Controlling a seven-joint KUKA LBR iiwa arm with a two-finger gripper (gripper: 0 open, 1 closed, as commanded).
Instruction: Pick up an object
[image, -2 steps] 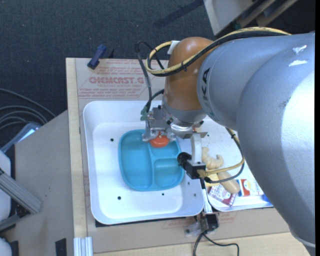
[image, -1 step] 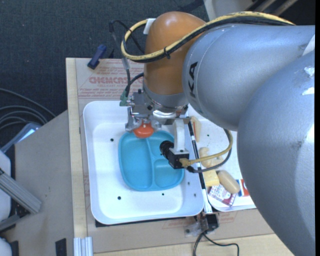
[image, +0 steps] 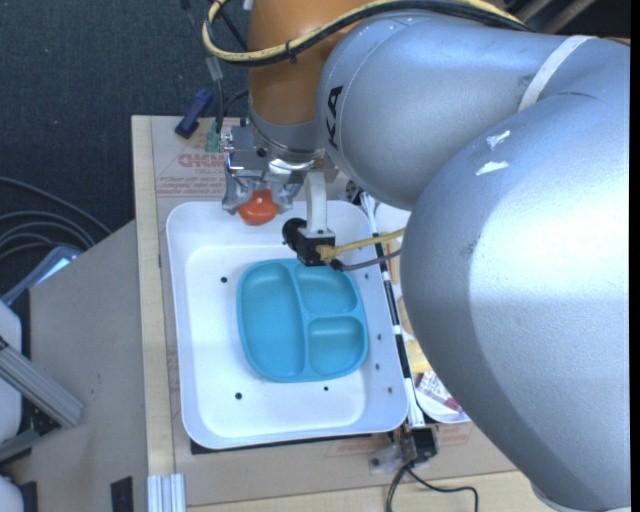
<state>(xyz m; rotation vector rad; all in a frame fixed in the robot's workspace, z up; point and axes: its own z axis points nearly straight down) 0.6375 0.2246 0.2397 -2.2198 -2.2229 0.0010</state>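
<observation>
Camera view, looking down at a slant. At far left, dark floor with loose black cables (image: 40, 215) lies beside the bench (image: 150, 300), whose pale top runs up to a printed cardboard sheet (image: 190, 165) at the far edge. On the bench sits a shallow white bin (image: 200, 390); a blue divided tray (image: 300, 320) with three compartments lies flat near the bin's centre, slightly turned. Near the bin's far left corner, a small orange-red object (image: 259, 207) sits directly under the metal parts of the hand (image: 262, 195); whether it is gripped or merely beneath the hand cannot be told, and the hand's opening cannot be made out. Just right of it, a pale upright finger-like piece ends in a black fitting (image: 305, 243) at the tray's far edge. Above the hand rises the orange band (image: 290, 70) of the arm, with a yellow cable (image: 300, 45) looped around it. The grey arm (image: 500, 200) covers the right side, over the second bin, of which a corner holding a printed packet (image: 437, 392) shows.
</observation>
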